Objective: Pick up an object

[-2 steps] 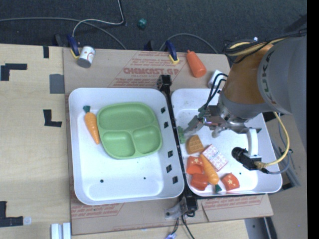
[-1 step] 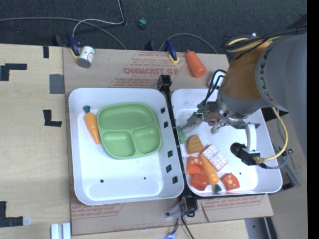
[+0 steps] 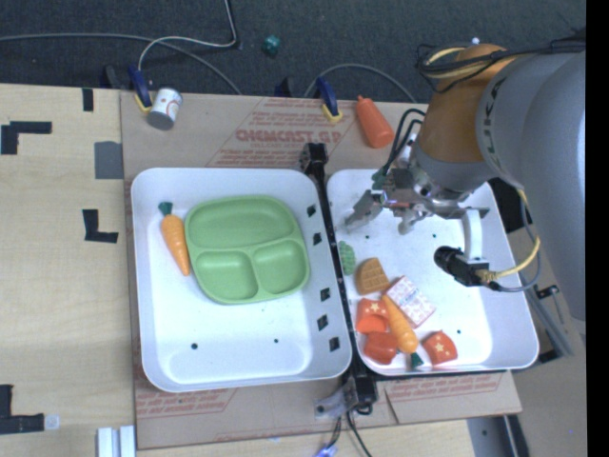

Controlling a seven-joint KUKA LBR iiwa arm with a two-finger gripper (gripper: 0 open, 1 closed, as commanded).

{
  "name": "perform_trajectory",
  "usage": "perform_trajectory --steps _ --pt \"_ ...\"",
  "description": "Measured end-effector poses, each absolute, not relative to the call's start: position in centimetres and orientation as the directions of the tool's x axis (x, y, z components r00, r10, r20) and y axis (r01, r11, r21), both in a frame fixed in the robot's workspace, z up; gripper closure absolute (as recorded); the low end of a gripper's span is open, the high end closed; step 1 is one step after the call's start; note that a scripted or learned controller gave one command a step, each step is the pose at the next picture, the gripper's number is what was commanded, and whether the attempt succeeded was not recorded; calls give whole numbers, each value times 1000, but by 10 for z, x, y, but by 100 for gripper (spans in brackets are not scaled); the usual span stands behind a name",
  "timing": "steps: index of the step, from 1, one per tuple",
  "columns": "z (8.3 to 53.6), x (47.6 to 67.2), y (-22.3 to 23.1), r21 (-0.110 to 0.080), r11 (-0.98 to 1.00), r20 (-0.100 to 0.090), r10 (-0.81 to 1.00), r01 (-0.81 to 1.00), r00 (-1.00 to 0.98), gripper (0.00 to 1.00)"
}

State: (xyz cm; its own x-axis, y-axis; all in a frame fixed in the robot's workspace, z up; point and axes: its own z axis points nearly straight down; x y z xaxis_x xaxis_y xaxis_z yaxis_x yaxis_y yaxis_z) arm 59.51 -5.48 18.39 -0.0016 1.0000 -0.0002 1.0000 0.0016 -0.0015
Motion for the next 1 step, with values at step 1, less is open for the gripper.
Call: perform_trajectory --steps 1 --pt "184 536 -57 -2 1 0 1000 1000 -1 0"
